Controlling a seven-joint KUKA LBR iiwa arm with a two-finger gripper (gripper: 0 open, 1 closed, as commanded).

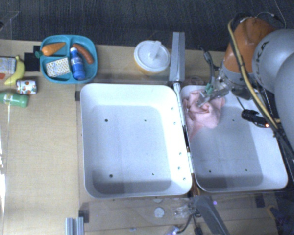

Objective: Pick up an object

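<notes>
We see the gripper point(209, 95) over a crumpled pink cloth point(203, 112) in the right white bin point(245, 180), grip state unclear to us.

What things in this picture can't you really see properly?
- The gripper: its tip sits against the pink cloth, too small and blurred to tell whether it grips the cloth.
- The pink cloth: crumpled, so its real shape is unclear.
- The arm: cut off by the right edge, and it hides the right bin's far corner.
- The small can on the bench: its label is too small to read.
</notes>
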